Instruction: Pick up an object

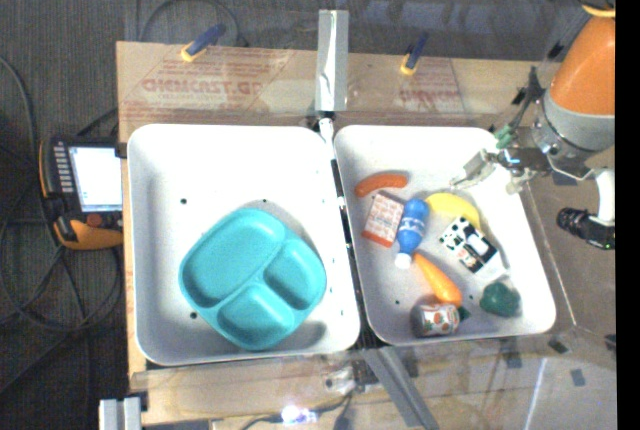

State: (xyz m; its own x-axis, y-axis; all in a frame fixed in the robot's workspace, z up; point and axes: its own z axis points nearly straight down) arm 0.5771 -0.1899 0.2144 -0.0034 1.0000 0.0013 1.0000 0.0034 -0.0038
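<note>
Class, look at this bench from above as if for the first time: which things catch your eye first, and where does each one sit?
The big turquoise divided plate stands out, lying alone in the left bin. Next comes the colourful huddle in the right bin: a blue bottle, a banana, a carrot and a sausage. The arm's orange band glows at the right edge, its tool over that bin's far right corner.
</note>
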